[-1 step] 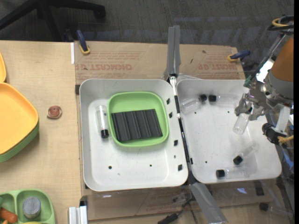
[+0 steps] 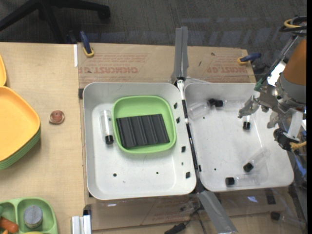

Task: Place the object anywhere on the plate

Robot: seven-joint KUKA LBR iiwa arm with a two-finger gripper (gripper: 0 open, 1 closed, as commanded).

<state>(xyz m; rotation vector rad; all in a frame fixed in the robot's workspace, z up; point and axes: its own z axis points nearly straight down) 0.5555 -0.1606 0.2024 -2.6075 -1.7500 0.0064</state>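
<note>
Nearest the camera, at the bottom left corner, sits a green divided tray [image 2: 19,213] with a grey puck-like piece [image 2: 33,217] in one compartment and something orange at its edge. Beyond it are two white bins. The left bin [image 2: 97,179] holds one green plate [image 2: 144,106] carrying one dark ribbed slab [image 2: 143,130], and one clear vial with a black cap [image 2: 107,126] lies just beside the plate, touching the bin floor, not on the plate. The right bin [image 2: 214,179] holds what I count as five more clear black-capped vials [image 2: 215,103], scattered apart. My gripper [image 2: 260,110] hangs over that bin's far right part, fingers spread apart with nothing between them. On the bench to the left lie a stack of yellow plates [image 2: 17,126] and one small reddish knob [image 2: 57,116].
</note>
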